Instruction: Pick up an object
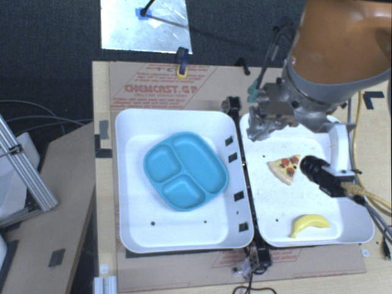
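Pizza, a small triangular toy slice point(285, 168), is seen lying on the floor of the right shallow white bin point(349, 228). Nearer the front wall of that bin, a yellow plastic banana point(309, 224) is found. Above the bin's back left corner the grey two-finger gripper point(264, 125) is held, nothing gripped; whether its fingers are spread cannot be told. Beside that bin, a blue sectioned plastic plate point(185, 170) is seen in the left bin point(131, 225).

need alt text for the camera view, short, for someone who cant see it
A grey robot arm with an orange band reaches in from the right, its gripper above the far end of the right white bin, which holds a toy pizza slice and a yellow toy banana. The left white bin holds a blue divided plastic plate.
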You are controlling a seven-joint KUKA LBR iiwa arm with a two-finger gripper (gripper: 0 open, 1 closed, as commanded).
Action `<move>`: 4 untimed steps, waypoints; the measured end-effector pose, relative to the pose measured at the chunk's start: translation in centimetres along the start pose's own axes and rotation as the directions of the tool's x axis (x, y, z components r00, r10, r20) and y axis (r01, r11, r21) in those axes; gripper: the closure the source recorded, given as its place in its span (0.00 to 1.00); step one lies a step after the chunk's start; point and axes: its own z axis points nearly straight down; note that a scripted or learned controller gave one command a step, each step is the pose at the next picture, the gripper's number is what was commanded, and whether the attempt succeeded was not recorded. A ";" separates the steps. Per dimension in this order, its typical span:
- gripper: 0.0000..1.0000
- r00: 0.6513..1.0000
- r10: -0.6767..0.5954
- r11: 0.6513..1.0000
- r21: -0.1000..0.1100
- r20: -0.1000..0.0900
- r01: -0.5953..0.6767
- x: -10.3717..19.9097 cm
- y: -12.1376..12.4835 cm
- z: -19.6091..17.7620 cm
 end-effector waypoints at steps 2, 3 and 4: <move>1.00 1.000 0.007 1.000 0.016 0.005 -0.007 2.5 -0.3 7.2; 1.00 1.000 -0.003 1.000 0.009 0.001 0.003 6.4 -0.1 2.8; 1.00 1.000 0.004 1.000 0.011 0.003 -0.004 3.4 -0.1 1.6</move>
